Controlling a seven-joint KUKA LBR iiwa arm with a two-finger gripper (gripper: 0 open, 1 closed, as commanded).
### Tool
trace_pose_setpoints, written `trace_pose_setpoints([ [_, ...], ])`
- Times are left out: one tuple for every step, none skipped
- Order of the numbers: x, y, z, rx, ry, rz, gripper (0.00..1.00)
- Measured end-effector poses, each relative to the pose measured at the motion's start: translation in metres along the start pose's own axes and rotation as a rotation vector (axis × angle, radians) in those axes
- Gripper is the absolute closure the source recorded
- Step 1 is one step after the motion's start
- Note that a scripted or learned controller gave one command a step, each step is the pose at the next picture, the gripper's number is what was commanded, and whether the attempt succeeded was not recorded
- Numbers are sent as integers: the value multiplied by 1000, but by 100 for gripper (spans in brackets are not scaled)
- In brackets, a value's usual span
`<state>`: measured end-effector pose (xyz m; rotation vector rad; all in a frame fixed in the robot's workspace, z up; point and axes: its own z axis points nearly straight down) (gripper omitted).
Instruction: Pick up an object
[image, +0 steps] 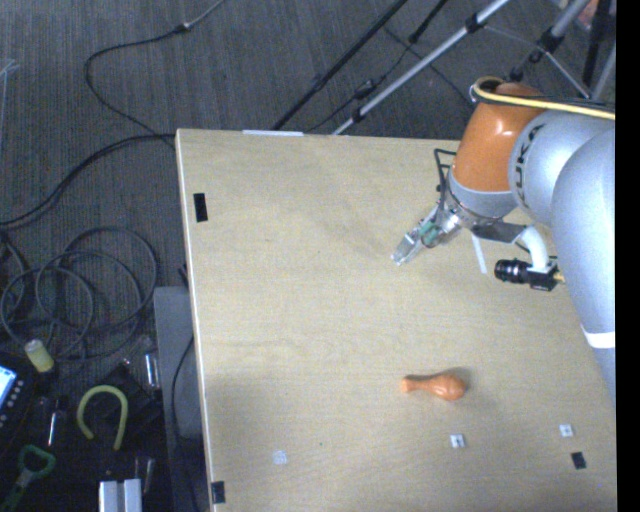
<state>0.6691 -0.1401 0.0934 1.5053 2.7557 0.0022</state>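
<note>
1 cam, high, slanted down on bench (300, 300).

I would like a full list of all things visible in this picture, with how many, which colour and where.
Orange pear-shaped object: 1, orange, lying on the board, lower right of centre.
Wooden board: 1, light tan, filling the middle of the view.
Black marks: a few, black, near the board's edges.
Cables: several, black, on the grey floor at left.
Green hook-shaped tool: 1, green, floor at lower left.
Stand legs: several, grey and black, floor at top.
Arm: 1, grey with an orange band, from the right.
Gripper: 1, above the board, apart from the orange object.
</note>
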Motion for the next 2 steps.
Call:
trace_pose_setpoints([
  [11,7,-84,1,-1,183,100],
  [1,-5,-74,3,-2,-82,100],
])
